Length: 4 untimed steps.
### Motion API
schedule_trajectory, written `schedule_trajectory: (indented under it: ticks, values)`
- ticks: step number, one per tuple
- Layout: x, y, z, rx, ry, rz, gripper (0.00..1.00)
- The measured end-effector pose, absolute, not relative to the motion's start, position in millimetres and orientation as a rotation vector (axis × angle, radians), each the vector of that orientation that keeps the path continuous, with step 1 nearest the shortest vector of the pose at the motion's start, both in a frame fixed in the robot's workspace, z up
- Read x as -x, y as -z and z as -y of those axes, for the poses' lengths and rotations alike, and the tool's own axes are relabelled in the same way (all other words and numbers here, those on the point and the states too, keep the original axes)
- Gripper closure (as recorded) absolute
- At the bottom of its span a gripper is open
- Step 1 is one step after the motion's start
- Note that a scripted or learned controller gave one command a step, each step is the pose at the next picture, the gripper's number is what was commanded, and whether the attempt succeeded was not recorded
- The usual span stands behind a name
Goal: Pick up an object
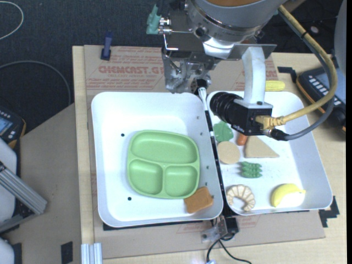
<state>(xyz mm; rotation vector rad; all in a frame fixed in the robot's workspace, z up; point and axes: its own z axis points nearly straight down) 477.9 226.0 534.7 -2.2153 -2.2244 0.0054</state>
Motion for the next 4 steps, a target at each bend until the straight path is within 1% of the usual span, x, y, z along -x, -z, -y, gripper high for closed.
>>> schedule_trajectory:
  ticks: [1,2,3,4]
  values:
    - [-479.1,-546.2,-224.9,2.219,0.001,2.223,1.00]
    - [-505.0,-534.5,-168.9,2.229,-0.006,2.213,1.00]
    - [-478.0,-434.2,-227.7,2.209,-0.019,2.225,1.00]
    - [-479.2,-541.8,-224.4,2.223,0.021,2.226,1.00]
